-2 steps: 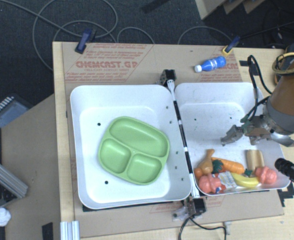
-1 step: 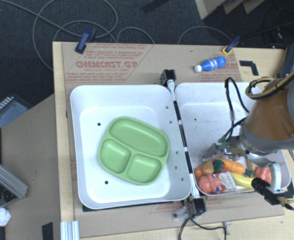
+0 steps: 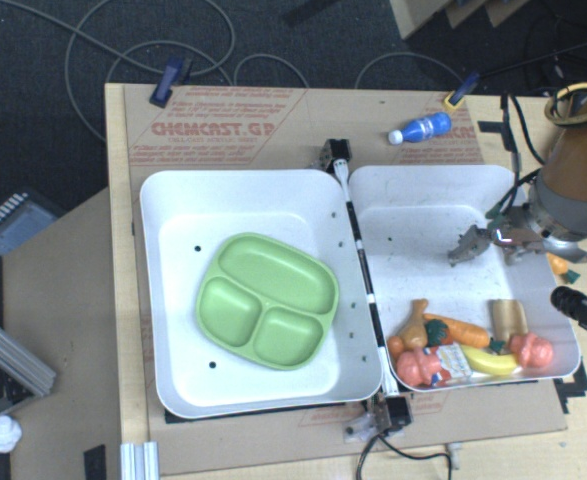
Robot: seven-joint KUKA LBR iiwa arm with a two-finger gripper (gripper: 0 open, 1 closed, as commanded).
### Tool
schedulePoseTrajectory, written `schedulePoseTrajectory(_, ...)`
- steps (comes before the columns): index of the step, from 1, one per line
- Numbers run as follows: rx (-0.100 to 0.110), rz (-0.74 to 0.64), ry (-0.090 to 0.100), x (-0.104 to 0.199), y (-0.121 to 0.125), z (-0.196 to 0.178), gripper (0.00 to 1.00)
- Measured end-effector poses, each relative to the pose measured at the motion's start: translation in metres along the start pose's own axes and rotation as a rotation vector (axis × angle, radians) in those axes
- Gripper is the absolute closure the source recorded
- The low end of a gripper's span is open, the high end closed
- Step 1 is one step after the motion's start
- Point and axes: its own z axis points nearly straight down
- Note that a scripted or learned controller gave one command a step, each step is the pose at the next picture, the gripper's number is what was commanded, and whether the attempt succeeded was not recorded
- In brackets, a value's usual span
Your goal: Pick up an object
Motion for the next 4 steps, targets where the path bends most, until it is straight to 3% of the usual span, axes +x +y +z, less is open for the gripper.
schedulePoseTrajectory(1,-0.001,-0.003,0.002,0.017,0.066,-0.046,0.00)
schedulePoseTrajectory(2,0.003,0.000,0.001,-0.032,-0.071,-0.126,0.00)
schedulePoseTrajectory(3,-0.001,-0.002,0.000,-0.045,-0.001,-0.148,0.00)
schedulePoseTrajectory(4,0.006,-0.003,0.004,0.037,-0.071,-0.063,0.00)
